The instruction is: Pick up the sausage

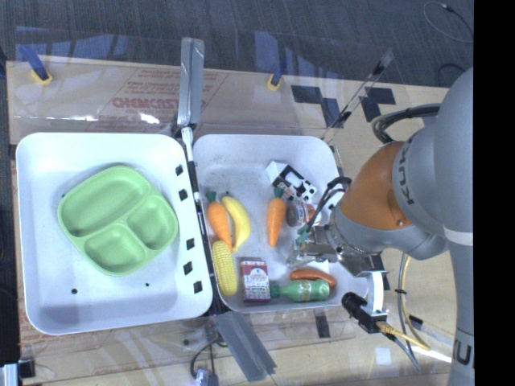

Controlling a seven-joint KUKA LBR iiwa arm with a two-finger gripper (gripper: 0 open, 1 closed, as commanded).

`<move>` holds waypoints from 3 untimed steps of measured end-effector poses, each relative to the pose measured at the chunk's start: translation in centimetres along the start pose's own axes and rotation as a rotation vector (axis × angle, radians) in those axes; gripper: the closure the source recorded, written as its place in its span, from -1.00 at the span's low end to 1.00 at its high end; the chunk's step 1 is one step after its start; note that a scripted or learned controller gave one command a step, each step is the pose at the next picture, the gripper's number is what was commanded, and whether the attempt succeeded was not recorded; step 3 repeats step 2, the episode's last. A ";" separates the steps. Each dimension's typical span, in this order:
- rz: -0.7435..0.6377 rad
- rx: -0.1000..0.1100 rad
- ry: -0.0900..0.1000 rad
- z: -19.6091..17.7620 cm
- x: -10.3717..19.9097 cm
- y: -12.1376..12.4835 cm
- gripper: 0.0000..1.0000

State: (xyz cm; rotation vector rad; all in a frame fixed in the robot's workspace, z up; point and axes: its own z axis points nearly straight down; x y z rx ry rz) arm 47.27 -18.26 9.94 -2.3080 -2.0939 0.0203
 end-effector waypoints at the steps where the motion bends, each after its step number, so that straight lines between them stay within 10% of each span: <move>1: 0.000 0.000 0.000 0.0 0.0 0.0 -1.00; 3: 0.022 -0.018 -0.003 1.1 -2.4 0.5 -1.00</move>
